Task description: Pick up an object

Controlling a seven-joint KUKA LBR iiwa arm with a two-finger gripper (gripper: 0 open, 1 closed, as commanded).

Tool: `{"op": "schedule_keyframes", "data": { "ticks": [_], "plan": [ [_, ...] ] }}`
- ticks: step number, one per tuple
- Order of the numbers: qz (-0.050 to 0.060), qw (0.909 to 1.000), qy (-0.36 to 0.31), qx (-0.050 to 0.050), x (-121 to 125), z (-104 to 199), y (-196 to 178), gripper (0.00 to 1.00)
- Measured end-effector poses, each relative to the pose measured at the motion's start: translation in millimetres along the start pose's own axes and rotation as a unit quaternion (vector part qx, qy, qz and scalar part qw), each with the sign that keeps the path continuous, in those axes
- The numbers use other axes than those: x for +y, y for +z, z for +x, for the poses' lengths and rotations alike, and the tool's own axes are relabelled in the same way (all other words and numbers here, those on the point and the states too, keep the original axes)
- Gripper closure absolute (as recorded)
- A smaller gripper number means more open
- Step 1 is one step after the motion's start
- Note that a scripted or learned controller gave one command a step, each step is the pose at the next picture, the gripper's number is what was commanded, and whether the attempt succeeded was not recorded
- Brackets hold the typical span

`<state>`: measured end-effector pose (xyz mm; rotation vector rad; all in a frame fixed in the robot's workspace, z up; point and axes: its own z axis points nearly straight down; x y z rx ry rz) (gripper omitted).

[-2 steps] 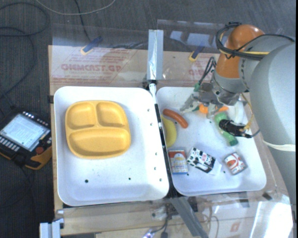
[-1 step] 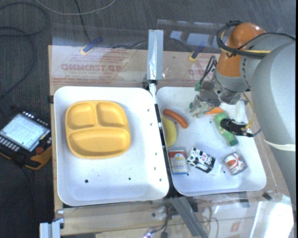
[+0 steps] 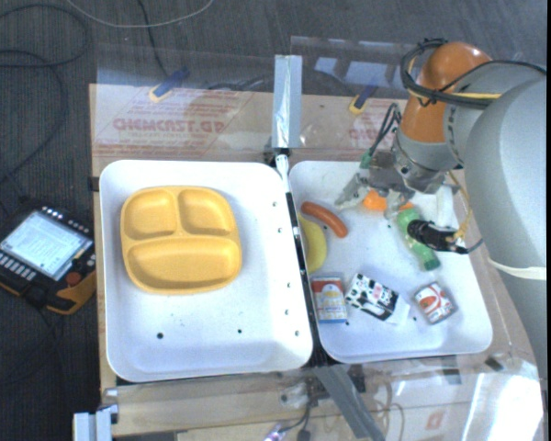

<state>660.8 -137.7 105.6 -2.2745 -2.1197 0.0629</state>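
My gripper (image 3: 371, 189) is low over the far part of the right bin (image 3: 468, 338), with its fingers spread open. A small orange object (image 3: 375, 201) lies just below the fingertips, and I cannot tell whether they touch it. A red-brown sausage (image 3: 324, 219) lies to the left of the gripper, with a yellow banana (image 3: 314, 244) beside it against the bin's left wall. A green object (image 3: 421, 246) lies to the gripper's right, partly hidden by the wrist.
Along the right bin's near side lie a small red-and-white carton (image 3: 329, 299), a black-and-white packet (image 3: 372, 297) and a red can (image 3: 432, 303). The left bin (image 3: 202, 338) holds a yellow divided plate (image 3: 180, 238). A handheld pendant (image 3: 39, 254) lies left of the bench.
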Motion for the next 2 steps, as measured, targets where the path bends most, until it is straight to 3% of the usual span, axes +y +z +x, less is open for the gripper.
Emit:
{"op": "schedule_keyframes", "data": {
  "ticks": [1, 2],
  "plan": [
    [0.003, 1.0000, -0.001, -0.001, -0.8, -0.1, -6.2, 1.00],
    [0.002, 1.0000, -0.001, -0.002, -0.8, -0.1, -6.2, 0.00]
  ]
}}
